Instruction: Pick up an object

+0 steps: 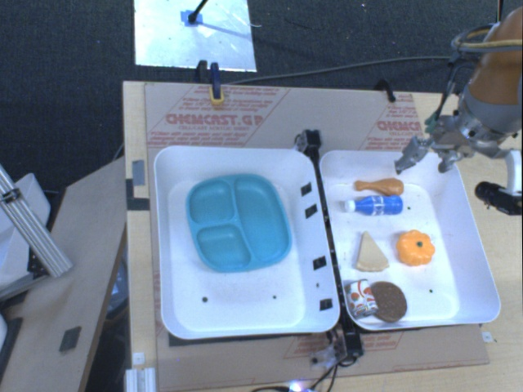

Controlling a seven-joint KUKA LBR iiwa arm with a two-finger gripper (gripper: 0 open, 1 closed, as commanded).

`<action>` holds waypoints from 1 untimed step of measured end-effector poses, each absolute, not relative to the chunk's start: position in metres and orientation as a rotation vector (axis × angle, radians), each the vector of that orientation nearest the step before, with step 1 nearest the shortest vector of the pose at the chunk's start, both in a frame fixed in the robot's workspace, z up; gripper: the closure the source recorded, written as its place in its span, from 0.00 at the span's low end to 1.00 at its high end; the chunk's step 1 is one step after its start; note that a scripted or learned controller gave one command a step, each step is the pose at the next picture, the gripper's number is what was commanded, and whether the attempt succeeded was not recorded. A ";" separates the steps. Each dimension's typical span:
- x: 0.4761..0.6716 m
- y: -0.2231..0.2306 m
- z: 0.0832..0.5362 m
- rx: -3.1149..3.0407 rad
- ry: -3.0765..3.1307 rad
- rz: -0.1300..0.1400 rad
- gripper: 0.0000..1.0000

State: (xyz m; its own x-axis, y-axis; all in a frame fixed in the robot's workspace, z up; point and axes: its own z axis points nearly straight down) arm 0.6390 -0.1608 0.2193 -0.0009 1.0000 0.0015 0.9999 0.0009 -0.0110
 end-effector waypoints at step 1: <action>0.642 -0.160 0.228 -2.219 -2.227 -0.001 0.00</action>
State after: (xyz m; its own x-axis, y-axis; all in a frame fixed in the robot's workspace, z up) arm 0.6416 -0.1604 0.2278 -0.0034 1.0000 -0.0008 1.0000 0.0034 0.0020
